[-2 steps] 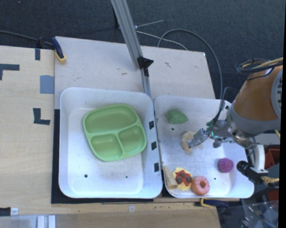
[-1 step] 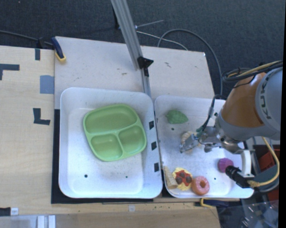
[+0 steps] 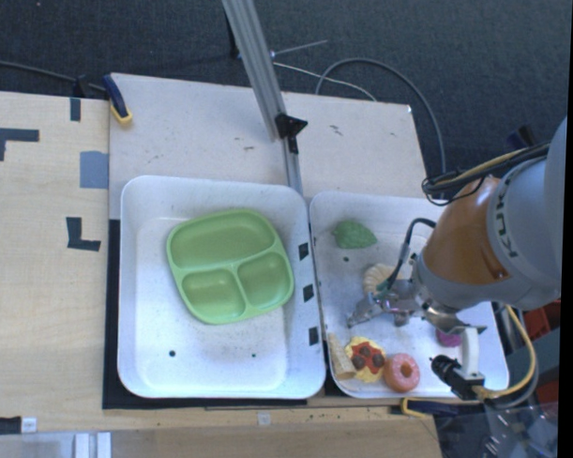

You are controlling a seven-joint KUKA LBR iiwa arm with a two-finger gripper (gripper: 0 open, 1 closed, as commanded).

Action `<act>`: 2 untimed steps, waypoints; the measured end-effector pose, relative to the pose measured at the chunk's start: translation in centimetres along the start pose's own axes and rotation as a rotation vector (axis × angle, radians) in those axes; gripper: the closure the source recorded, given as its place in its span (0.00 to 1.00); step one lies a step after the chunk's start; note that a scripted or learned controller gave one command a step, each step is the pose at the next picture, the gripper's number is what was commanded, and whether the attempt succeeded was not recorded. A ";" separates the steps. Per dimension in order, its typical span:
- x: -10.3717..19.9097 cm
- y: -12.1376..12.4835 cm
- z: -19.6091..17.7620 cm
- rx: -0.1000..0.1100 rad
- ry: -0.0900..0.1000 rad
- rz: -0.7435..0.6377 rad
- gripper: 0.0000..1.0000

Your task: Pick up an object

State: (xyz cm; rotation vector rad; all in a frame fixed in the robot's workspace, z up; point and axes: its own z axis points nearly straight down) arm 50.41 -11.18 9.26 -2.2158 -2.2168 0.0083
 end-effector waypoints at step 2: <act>0.1 0.0 -0.7 -0.006 0.000 -0.001 1.00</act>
